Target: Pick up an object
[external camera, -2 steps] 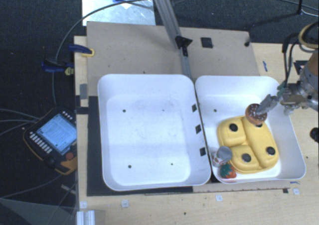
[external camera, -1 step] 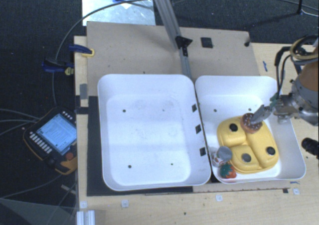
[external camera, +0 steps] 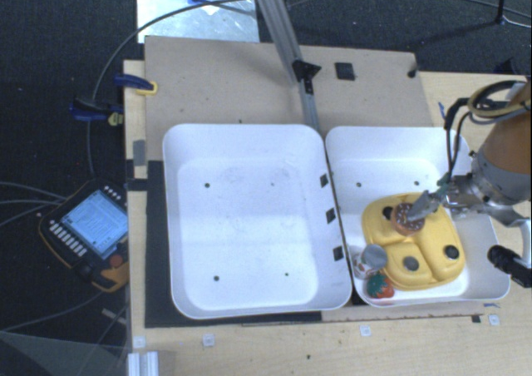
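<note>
A large yellow lumpy toy (external camera: 420, 248) with dark spots lies in the right bin (external camera: 374, 158), toward its front. A small brown round piece (external camera: 406, 218) sits on the toy's upper left. My gripper (external camera: 421, 207) reaches in from the right and hangs just over that brown piece and the yellow toy. At the bin's front left corner lie a small grey and white object (external camera: 371, 259) and a small red and green object (external camera: 380, 286).
The left bin (external camera: 179, 200) stands beside the right one. A slanted metal pole (external camera: 278, 21) crosses behind the bins. A handheld controller (external camera: 90, 229) and cables lie on the floor to the left. The arm's body (external camera: 503, 162) covers the right bin's right edge.
</note>
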